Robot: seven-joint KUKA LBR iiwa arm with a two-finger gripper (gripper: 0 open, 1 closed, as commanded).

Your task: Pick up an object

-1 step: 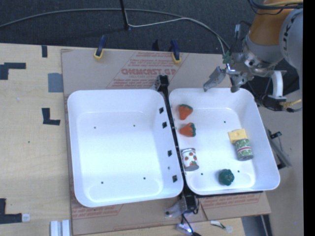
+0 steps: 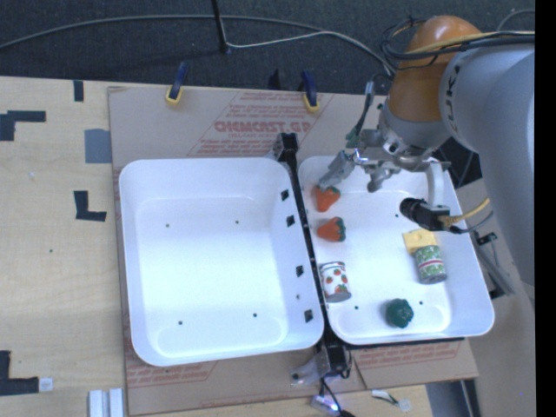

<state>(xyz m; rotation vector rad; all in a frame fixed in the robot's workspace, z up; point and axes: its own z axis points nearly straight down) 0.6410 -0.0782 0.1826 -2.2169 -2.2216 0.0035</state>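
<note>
My gripper [image 2: 351, 183] hangs over the back of the right bin [image 2: 460, 320], its two fingers spread apart and open, with nothing between them. The left fingertip [image 2: 328, 182] is just above an orange toy [image 2: 326, 201] near the bin's left wall; I cannot tell if it touches. In front of that lies a second orange toy with a green end [image 2: 332, 229]. A small red-and-white can [image 2: 335, 282] lies nearer the front. A dark green lump [image 2: 399, 313] sits at the front. A can with a yellow label [image 2: 426, 255] lies on the right.
The left bin [image 2: 208, 259] stands beside the right one, with a black divider rail [image 2: 300, 233] between them. A black part with a cable [image 2: 419, 209] hangs by the wrist. The grey arm and its orange band [image 2: 434, 68] fill the upper right. Blue clamps [image 2: 178, 83] hold the cardboard at the back.
</note>
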